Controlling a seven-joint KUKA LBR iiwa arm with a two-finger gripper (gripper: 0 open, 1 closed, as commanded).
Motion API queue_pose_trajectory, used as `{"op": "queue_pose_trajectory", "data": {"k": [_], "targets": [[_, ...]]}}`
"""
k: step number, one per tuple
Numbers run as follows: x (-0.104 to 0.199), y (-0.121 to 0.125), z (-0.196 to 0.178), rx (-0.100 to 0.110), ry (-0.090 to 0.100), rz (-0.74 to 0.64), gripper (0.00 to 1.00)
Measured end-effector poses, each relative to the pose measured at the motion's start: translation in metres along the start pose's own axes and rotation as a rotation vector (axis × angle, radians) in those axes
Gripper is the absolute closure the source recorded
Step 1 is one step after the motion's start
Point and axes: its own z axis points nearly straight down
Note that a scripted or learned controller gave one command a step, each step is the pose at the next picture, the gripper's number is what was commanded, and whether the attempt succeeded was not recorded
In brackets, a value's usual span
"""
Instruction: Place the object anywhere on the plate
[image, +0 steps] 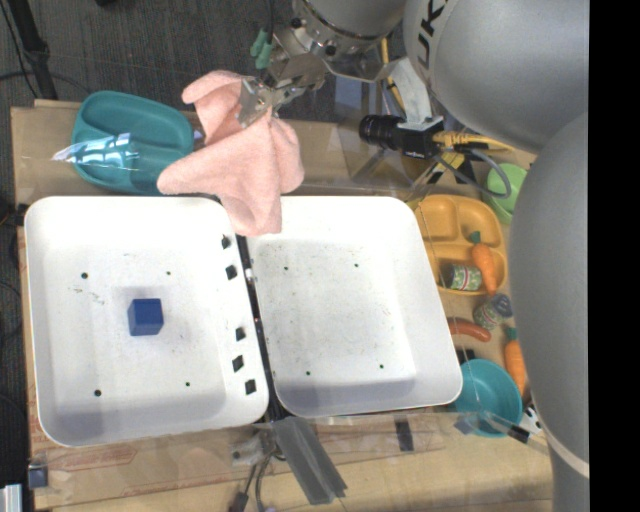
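Nearest the camera, along the front edge of the bench (180, 455), a teal bowl (487, 393) sits at the front right corner of the right bin (430, 375), just outside its rim. That right bin is a shallow white tray with a few dark specks on its floor and nothing lying in it. Beside it, touching along the middle seam, the left bin (60, 400) holds one thing: a small blue cube (146, 316), sitting flat on the floor left of centre, well apart from every wall.

Off to the right, a yellow divided tray (447, 216) carries toy food: an orange carrot (485, 266) in one compartment, a small can (461, 278) just beside it, and more pieces spilling along the bench below, too small to name.

Further back, beyond the left bin's far rim, a teal scoop-shaped container (135, 130) lies tilted with a crinkled clear wrapper (95, 153) at its mouth.

And at the far edge, up high, there's the gripper (258, 98), its fingers pinched together on a pink cloth (245, 165). The cloth hangs down from that grip in loose folds, its lower corner draping just over the far rim where the two bins meet. The arm (500, 50) looms grey across the right side.
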Motion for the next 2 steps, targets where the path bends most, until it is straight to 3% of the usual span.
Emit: {"op": "queue_pose_trajectory", "data": {"k": [1, 2], "targets": [[0.076, -0.053, 0.008, 0.003, 0.001, -0.438, 1.0], [0.123, -0.053, 0.129, 0.005, 0.002, -0.578, 1.0]]}}
